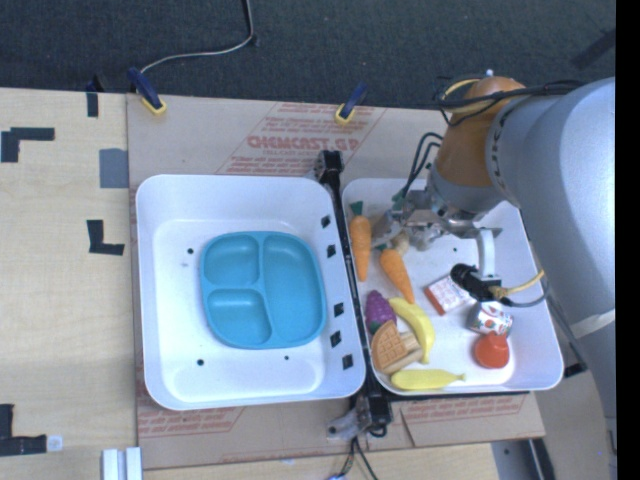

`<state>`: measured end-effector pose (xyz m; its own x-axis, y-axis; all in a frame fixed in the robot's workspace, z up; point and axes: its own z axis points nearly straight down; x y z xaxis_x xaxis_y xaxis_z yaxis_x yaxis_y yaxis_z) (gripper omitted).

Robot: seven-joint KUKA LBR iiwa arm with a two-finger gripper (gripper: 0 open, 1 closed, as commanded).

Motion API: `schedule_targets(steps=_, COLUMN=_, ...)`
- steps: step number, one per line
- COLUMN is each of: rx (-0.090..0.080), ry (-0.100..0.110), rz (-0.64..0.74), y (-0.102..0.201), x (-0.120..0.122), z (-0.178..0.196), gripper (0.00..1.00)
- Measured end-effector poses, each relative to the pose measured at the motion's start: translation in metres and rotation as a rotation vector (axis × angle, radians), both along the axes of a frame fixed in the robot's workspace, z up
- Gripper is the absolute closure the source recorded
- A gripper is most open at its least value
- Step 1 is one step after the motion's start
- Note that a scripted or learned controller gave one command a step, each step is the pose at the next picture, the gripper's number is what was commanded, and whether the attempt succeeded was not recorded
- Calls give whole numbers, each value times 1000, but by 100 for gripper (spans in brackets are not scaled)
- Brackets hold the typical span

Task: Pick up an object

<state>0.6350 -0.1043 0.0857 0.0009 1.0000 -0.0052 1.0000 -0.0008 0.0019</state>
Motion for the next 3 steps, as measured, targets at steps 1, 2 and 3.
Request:
schedule_targets(steps=1, rx=2, ry=-1, rz=1, y=3, x=12, z=0, gripper=0)
schedule_targets(steps=2, rx=4, ry=3, rz=2, y=4, x=11, z=9, gripper=100)
schedule_targets(steps=3, rx=6, ry=2, rz=3, y=33, x=-53, z=99, gripper=100)
